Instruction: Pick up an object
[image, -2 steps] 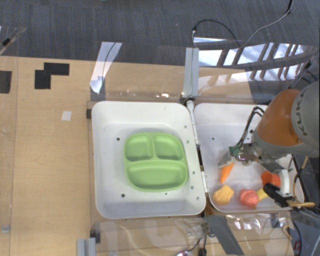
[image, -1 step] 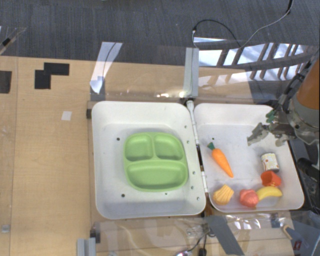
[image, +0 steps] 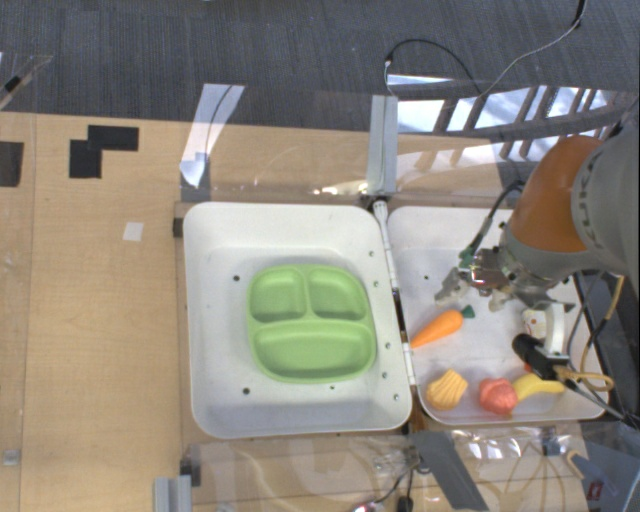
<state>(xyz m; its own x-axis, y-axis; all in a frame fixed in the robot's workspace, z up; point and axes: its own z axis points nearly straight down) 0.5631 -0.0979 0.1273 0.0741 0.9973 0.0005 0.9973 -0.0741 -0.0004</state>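
Over the right bin my gripper hangs spread and empty, just above the toy carrot, which lies loose on the floor, so I judge it the easiest pick.

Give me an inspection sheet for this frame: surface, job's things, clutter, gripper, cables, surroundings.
Surface: wooden bench bearing left bin and right bin, side by side.
Job's things: in the right bin, toy carrot, yellow corn-like toy, red toy fruit, toy banana.
Clutter: green divided plate in the left bin.
Gripper: gripper above the right bin, just beyond the carrot's top end; its fingers look spread with nothing between them.
Cables: black cable looping beyond the bins; more wiring by the arm's wrist.
Surroundings: dark carpet; black marks on the bench.
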